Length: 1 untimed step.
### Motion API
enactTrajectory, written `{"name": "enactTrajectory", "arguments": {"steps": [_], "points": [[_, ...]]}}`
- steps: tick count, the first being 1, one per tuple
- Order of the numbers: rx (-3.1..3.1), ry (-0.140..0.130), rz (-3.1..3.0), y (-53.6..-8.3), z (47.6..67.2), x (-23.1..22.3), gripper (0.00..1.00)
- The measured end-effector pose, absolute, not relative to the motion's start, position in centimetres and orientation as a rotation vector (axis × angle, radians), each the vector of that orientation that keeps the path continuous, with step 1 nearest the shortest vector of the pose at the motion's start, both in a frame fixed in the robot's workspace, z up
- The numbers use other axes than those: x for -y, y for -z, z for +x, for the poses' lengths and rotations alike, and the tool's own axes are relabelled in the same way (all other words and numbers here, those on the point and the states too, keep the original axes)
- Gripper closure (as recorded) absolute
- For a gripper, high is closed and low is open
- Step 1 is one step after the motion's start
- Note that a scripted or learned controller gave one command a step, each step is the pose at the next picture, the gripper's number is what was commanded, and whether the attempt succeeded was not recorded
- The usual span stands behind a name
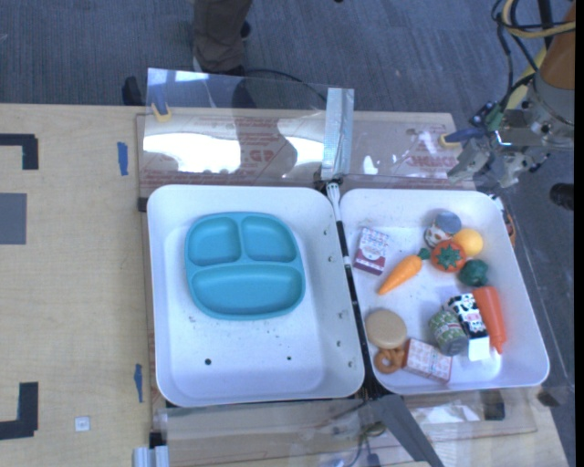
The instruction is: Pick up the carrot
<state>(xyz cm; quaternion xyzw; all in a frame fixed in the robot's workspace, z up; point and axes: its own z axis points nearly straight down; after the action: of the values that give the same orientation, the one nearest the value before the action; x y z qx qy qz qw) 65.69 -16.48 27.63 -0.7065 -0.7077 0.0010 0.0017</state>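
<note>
**Tool parked above the right bin, carrot not yet approached**

Tool (493,160) hangs past the right bin's (525,365) far rim; whether it is apart or together I cannot tell. Nearest lie a cookie (386,326) and pretzel (389,359); mid-bin, the carrot (401,273) lies slantwise (tip toward the divider). Next, I judge: descend, align across its body.

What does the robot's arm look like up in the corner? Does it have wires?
The arm is grey with an orange band near the top right. Yellow and black cables loop beside it. The gripper end looks like a cluster of small grey metal parts with blue and green bits.
</note>
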Motion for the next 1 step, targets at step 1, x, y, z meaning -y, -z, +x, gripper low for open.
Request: {"name": "enactTrajectory", "arguments": {"steps": [1], "points": [[2.225, -0.004, -2.216, -28.54, 65.86, 16.44, 1.0]]}}
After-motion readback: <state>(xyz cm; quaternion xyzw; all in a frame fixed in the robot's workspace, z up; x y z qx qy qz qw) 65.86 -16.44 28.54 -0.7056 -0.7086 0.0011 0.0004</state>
